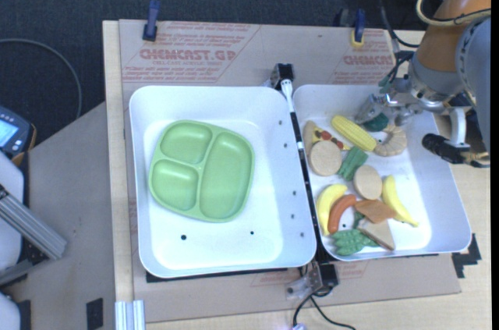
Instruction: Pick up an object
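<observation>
My gripper (pixel 380 115) hangs over the back of the right bin (pixel 444 188), with a dark green item just under its fingers. Whether that item is held I cannot tell. Right beside it lie a yellow corn cob (pixel 353 133) and a beige piece (pixel 392 143). Further forward in the same bin are a round cracker-like disc (pixel 325 158), a green pickle (pixel 352 163), a tan round piece (pixel 368 182), two bananas (pixel 398 201) (pixel 330 201), a red-orange sausage (pixel 341 214), a bread slice (pixel 380 232) and a green leafy piece (pixel 351 242).
The left bin (pixel 156 243) holds a light green divided plate (pixel 203 170). A black divider with clips (pixel 295 133) runs between the bins. Blue clamps (pixel 150 17) (pixel 359 26) sit at the board's back edge. The arm (pixel 448 47) comes in from the upper right.
</observation>
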Action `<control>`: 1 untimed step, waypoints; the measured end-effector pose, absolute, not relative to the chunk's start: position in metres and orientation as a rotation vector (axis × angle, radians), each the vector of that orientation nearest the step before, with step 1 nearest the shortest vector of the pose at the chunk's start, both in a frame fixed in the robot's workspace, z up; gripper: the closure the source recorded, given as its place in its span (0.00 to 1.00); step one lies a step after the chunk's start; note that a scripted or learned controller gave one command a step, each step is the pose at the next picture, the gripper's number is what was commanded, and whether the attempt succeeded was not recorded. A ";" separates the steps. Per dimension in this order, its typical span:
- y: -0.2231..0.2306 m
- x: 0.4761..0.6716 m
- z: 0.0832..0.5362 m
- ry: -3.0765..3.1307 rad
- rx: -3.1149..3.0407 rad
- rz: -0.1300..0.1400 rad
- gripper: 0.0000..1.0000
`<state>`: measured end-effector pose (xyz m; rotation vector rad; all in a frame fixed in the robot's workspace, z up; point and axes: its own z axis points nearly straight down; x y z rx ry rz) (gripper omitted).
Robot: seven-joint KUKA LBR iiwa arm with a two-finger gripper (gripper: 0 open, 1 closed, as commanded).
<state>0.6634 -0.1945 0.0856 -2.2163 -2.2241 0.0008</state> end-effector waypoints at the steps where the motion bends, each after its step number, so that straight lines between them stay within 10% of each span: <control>1: -0.196 0.664 0.097 -2.226 -2.220 0.000 1.00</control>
